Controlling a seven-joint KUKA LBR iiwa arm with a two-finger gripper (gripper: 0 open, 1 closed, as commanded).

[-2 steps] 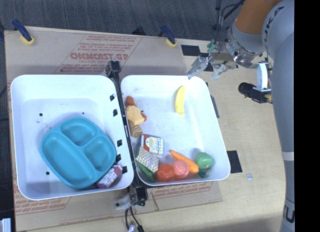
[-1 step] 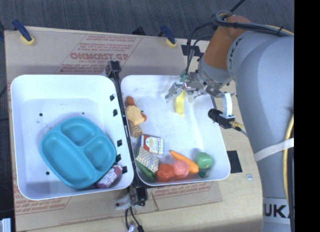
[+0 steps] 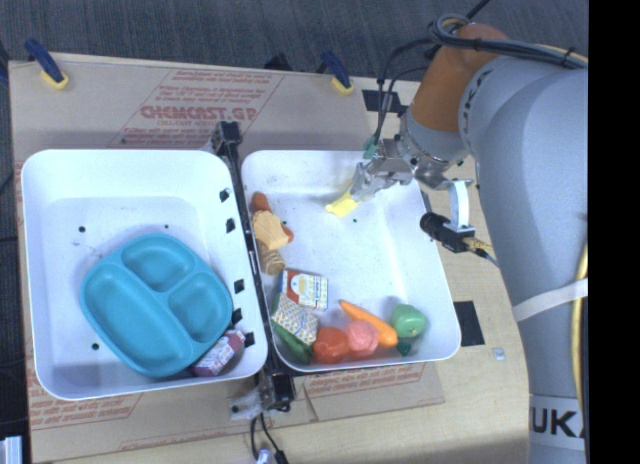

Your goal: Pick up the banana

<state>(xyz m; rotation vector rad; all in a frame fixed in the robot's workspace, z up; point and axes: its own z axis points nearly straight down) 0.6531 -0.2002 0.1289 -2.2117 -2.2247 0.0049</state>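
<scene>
1. Hovering over the right bin point(image 3: 440, 282), the gripper point(image 3: 372, 178) sits at the banana point(image 3: 342, 206), whose yellow end pokes out just below.
2. Whether its fingers are apart or clamped, I cannot tell.

Bright, even overhead light; soft shadows, slightly soft focus.

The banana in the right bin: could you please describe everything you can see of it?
The banana shows as a small, pale yellow piece, smooth like plastic. It lies near the upper wall of the right bin, apart from the other toy food. The gripper is right at its upper right end, hiding part of it. Whether the banana is resting on the floor or slightly lifted is unclear.
</scene>
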